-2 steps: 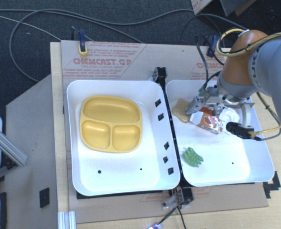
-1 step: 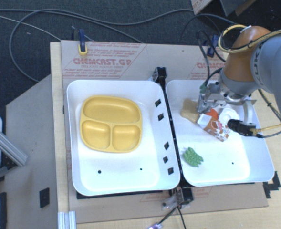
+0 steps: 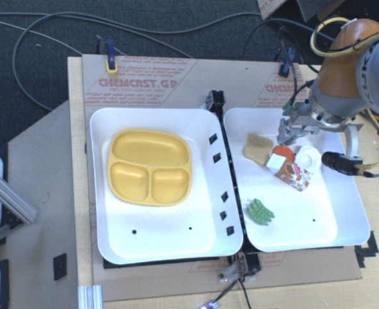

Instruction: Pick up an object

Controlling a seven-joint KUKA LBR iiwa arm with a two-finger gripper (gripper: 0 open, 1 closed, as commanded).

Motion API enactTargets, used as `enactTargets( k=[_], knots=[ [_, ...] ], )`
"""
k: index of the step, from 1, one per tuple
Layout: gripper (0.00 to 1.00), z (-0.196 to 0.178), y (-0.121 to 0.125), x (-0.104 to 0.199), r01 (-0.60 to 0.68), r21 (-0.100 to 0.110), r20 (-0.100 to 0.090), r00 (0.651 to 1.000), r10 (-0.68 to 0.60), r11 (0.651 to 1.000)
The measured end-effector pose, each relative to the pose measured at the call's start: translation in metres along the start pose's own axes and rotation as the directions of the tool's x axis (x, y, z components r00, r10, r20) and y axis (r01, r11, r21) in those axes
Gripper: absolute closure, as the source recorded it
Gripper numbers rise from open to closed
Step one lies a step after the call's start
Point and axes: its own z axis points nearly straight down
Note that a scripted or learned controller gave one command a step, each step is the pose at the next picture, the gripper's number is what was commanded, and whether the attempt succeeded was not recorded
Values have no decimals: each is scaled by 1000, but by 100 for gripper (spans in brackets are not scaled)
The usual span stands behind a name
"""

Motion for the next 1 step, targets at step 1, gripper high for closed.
enactTargets(
  k=[1],
  knots=[
    [100,-53,12,-1,2,-2,0,1000,-2,1000]
  ],
)
